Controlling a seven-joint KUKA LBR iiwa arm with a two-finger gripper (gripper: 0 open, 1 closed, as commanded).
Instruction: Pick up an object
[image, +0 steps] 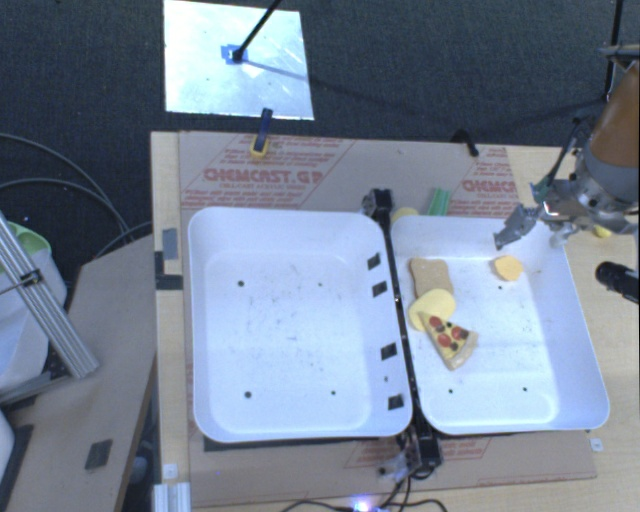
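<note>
Objects, right bin (575, 345): small yellow round piece (509, 268) near the far rim; tan slab (431, 275), yellow wedge (432, 306) and pizza slice toy (450, 338) touching one another near the divider. Gripper (520, 228): poised over the far rim, just beside the round piece, nothing between its fingers; whether they are parted or closed cannot be told. Handling note: the round piece lies apart, likely the cleanest target; centre above it and descend straight, clear of the bin wall.

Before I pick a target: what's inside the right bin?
The right bin holds a tan slab, a yellow piece overlapping its lower end, a pizza slice, and a small yellow piece. Whatever lies beneath them is covered.
</note>
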